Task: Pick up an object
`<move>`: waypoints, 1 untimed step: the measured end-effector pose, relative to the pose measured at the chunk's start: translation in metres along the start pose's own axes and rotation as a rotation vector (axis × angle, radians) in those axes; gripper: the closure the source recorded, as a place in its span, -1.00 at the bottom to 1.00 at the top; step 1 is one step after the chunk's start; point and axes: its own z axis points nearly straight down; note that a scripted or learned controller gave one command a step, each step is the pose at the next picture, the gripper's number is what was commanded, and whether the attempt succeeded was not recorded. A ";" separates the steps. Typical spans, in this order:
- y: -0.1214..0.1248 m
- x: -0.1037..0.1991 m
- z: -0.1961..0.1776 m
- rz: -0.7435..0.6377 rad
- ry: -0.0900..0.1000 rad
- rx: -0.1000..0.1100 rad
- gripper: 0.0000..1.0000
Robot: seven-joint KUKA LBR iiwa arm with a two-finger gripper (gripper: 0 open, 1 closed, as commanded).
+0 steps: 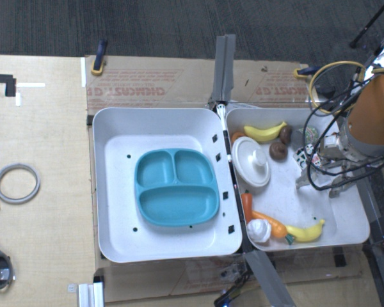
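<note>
Bench: wooden top with cardboard under two white bins side by side, dark floor behind.
Gripper: the gripper (317, 185) is low over the right side of the right bin (345, 232), under the orange band and a bundle of cables; if it is open or closed, I cannot tell, and nothing is seen held in it.
Nearest objects: a yellow banana (309, 231) lies near the front wall of the right bin, a little in front of the gripper; a small brown ball (280, 150) is to its left, toward the back.
Other objects in right bin: a second banana (265, 132) at the back, a white lid (251, 162) beside the divider, a carrot (273, 223) and a white bottle (258, 231) at the front.
Left bin: the left bin (112, 190) holds a blue divided plate (177, 187).
Direction of the front banana: its long axis runs left to right along the front wall, stem end to the right and slightly up.
Risk: the gripper appears to stand over bare floor, so it may close on nothing; the front banana touches the carrot and lies close to the wall, so the gripper could hit the wall or push both objects away.
</note>
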 end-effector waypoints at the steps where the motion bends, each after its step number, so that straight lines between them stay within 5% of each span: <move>1: -0.019 -0.007 0.001 -0.049 -0.002 -0.003 -1.00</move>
